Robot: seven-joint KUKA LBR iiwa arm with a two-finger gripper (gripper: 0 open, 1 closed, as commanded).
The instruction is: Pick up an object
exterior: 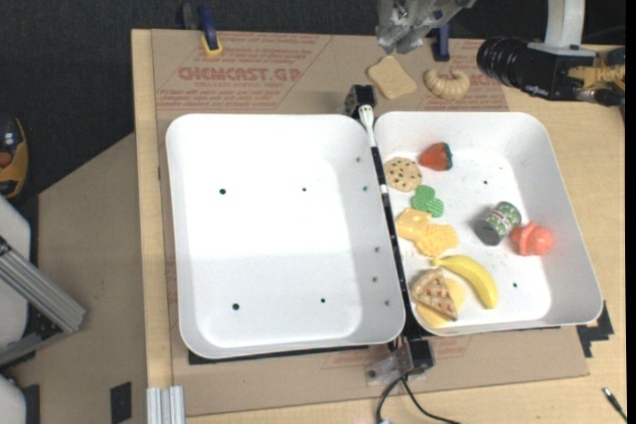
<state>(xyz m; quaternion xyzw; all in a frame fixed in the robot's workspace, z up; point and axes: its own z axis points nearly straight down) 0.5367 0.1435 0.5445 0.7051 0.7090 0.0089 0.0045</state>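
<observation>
**White bins, toy food on one side only, nothing picked yet**

From the overhead camera: the gripper [415,27] hangs above the back edge of the bench, over the cardboard behind the right bin [556,169], with nothing between its fingers. Whether the claw is wide or narrow, I can't tell; it's dark and blurry up there.

All the candidates sit in the right bin: a cookie [402,173], strawberry [435,155], banana [471,279], pizza slice [436,294], small can [497,220]. Two pieces lie outside on the cardboard, just below the gripper: a tan cracker [392,77] and a pretzel-ish ring [446,81].

My guess: we're at the approach step. Next move needs it to choose a target and come down on it.

The arm's upper part is cut off at the top.
</observation>
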